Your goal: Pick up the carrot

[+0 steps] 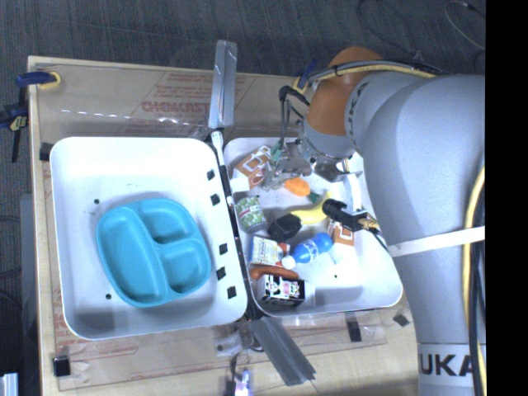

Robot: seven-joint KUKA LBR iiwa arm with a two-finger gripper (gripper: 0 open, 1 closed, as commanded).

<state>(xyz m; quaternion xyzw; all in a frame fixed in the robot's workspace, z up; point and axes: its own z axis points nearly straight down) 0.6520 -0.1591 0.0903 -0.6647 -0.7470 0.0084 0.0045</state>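
The carrot (297, 187) is a small orange piece lying in the upper part of the right bin (373, 275), among other items. My gripper (285, 168) reaches down from the orange-banded wrist (337, 106) and stands just above and to the left of the carrot, close to it. The fingers are dark and blend into the clutter beneath them. A brown snack packet (254, 166) lies right beside the gripper on its left.
The right bin also holds a yellow item (307, 214), a black object (285, 225), a blue-white bottle (311, 250), a green packet (248, 213) and a dark box (282, 289). A blue divided tray (153, 250) lies in the left bin (82, 172). My arm covers the bin's right side.
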